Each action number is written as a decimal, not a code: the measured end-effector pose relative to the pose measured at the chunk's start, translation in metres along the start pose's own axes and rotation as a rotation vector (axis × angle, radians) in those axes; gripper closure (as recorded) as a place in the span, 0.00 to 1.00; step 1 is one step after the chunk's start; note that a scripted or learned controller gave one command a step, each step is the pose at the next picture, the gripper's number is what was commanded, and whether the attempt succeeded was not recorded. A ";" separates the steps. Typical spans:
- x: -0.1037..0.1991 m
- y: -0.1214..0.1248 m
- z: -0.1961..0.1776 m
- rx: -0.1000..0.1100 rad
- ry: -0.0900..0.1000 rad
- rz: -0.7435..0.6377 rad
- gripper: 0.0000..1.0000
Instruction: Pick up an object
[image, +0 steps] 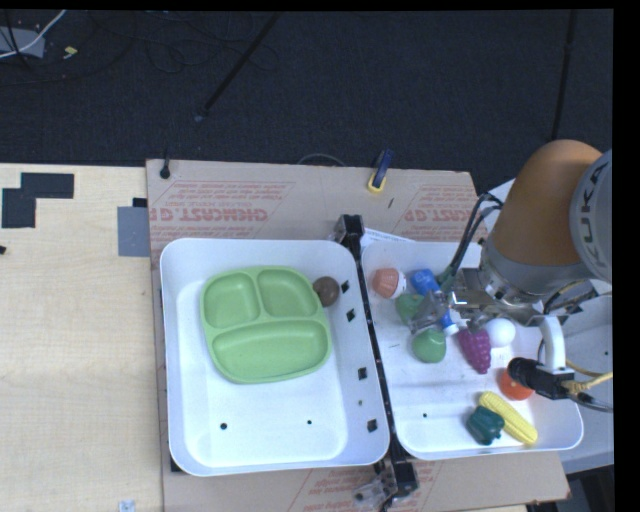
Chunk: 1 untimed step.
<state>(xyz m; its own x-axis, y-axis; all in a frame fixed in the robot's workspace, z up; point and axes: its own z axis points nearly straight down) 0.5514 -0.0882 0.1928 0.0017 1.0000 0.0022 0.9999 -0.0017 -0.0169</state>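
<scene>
From my seat I have the tool low in the right bin, down among a tight cluster of toy food: a blue piece just above it, a green round piece just below, another green shape to its left, and purple grapes close on the right. Whether the tool is spread or pinched I cannot tell; the metal parts blur into the clutter, and I see nothing plainly caught between them. That crowding is my main worry: closing here could catch two pieces at once, or nudge the round green one so it rolls off and the grasp comes up bare. The grapes look lumpy and could slip out on the lift. The cables at the wrist hang near the orange piece and could drag it. The yellow piece and teal piece sit apart, easier targets. The left bin holds a green divided tray and a brown ball.
</scene>
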 end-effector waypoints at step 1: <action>0.000 0.003 -0.008 -0.013 -0.001 -0.002 0.00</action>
<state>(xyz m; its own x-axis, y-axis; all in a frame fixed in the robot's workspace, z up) 0.5543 -0.0885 0.2005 -0.0003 1.0000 0.0012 1.0000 0.0003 -0.0037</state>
